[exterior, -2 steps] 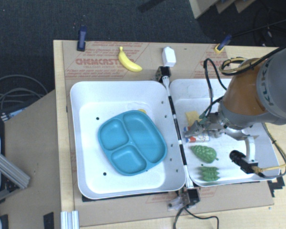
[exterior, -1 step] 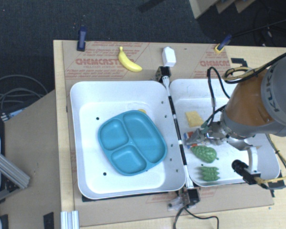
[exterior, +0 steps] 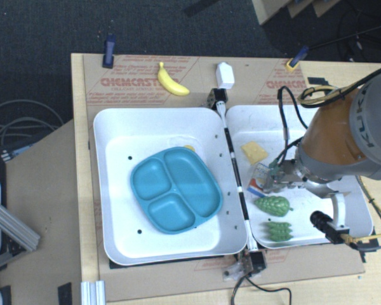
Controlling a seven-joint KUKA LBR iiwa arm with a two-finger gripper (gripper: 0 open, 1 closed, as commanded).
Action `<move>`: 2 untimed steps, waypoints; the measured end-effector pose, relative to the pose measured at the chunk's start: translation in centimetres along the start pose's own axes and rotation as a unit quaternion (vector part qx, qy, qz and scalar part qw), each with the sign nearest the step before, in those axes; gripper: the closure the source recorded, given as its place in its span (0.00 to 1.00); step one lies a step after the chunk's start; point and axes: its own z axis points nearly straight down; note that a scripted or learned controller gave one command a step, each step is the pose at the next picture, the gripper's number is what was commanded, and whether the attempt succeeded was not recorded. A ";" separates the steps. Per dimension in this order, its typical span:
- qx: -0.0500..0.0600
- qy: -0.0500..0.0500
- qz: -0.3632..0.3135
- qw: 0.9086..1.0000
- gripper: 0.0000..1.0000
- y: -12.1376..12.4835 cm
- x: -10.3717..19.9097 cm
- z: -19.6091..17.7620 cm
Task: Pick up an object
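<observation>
Claw (exterior: 265,182): we cannot tell its state — low in the right bin (exterior: 362,218).
Leaf (exterior: 272,204): just near of it — long axis left-right.

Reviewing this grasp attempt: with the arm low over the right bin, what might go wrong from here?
The gripper sits among crowded items: a yellow piece above it and a green leafy piece just below. It may nudge or catch a neighbour instead of one clean object. It also works close to the divider between the bins, so a sideways slip could bump that edge.
</observation>
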 end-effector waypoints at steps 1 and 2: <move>0.001 0.000 0.000 1.000 0.00 -0.1 0.0 0.1; 0.008 0.000 0.001 1.000 0.00 -3.5 -0.5 1.4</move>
